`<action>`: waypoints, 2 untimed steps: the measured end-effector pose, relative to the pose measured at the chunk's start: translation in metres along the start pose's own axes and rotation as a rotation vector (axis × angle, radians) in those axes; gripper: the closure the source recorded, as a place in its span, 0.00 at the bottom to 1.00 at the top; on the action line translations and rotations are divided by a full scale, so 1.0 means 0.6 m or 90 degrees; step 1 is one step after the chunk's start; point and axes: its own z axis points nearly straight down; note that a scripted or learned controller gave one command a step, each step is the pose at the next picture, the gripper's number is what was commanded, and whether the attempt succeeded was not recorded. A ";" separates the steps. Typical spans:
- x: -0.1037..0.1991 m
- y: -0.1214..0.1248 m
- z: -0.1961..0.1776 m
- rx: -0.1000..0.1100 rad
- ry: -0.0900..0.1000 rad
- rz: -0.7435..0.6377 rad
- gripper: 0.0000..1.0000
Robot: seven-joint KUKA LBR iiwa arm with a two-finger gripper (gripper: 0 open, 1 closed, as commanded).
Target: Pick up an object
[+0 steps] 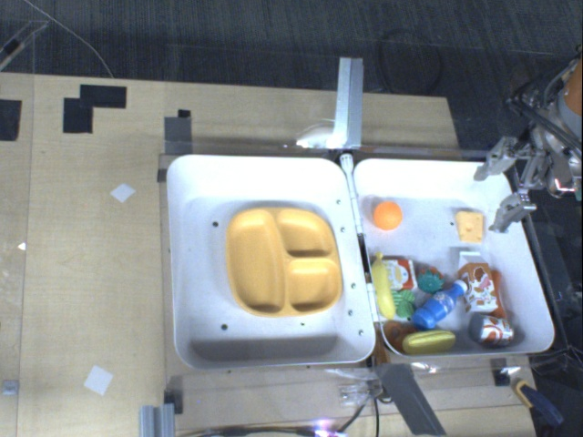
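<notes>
Tool (512,188) hangs at the upper right of the frame, over the far right corner of the right bin (428,176), its two fingers spread apart with nothing between them. So the step in hand looks like the approach: nothing is picked yet, and the tool is above the bin's rim, not down among the things.

Candidates all lie in the right bin. An orange ball (388,215) sits alone near the bin's upper left, and a pale yellow block (470,227) lies by itself just below and left of the tool. Lower down is a crowded heap (a blue bottle (435,307), a yellow banana (382,291), some printed packets (481,289)). The left bin (187,244) carries a yellow divided tray (281,260).

Next, I judge, the tool must settle on one thing, centre over it and descend; the block is nearest and stands free of neighbours.
</notes>
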 end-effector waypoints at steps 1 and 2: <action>0.094 -0.018 0.222 -0.002 0.006 0.124 0.00; 0.111 -0.045 0.146 0.000 -0.001 -0.202 0.00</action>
